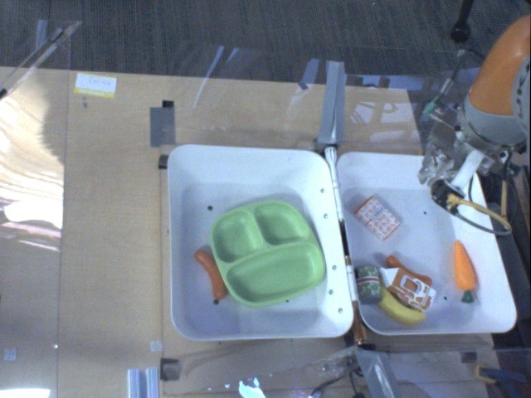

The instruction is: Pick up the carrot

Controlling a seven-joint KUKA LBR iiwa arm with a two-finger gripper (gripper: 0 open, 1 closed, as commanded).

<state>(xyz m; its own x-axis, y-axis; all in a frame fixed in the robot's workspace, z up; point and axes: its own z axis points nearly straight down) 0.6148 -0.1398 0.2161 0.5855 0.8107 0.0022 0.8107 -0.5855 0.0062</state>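
The carrot (464, 268), orange with a small green tip at its near end, lies along the right side of the right bin (498, 309). My gripper (440, 174) hangs over that bin's far right corner, well behind the carrot and apart from it. Nothing shows held in it. The grey wrist with its orange band (504, 65) comes in from the upper right.
In the right bin lie a pink checkered block (377, 218), a small can (367, 282), a banana (401, 308) and an orange and white carton (411, 287). The left bin (191, 189) holds a green divided plate (267, 251) and a red sausage (210, 272).
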